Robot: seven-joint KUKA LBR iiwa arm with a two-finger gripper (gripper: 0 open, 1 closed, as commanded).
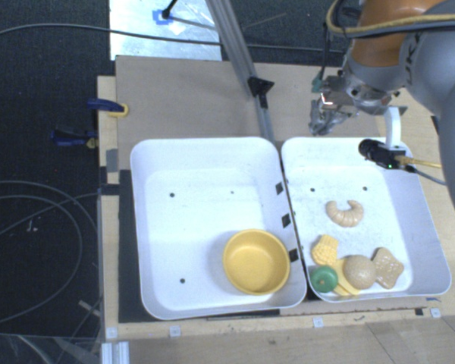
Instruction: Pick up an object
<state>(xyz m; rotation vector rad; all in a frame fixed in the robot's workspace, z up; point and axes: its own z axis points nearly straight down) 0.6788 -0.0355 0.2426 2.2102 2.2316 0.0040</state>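
My gripper (324, 121) hangs above the far rim of the right bin (409, 203), well back from the objects; nothing shows between its fingers. In the right bin lie a tan croissant (345, 212), a yellow waffle-like piece (325, 249), a green round piece (324, 280), a beige bun (358, 271) and a brown cookie-shaped piece (387, 267), clustered near the front. A yellow bowl (255, 261) sits upright at the front right of the left bin (189, 203).
A grey metal pole (239, 44) slants over the bench behind the bins, ending in a black clamp (261, 88). A black fitting with a cable (379, 152) sits over the right bin's far right rim. Blue clamps (98, 106) grip the bench's left edge.
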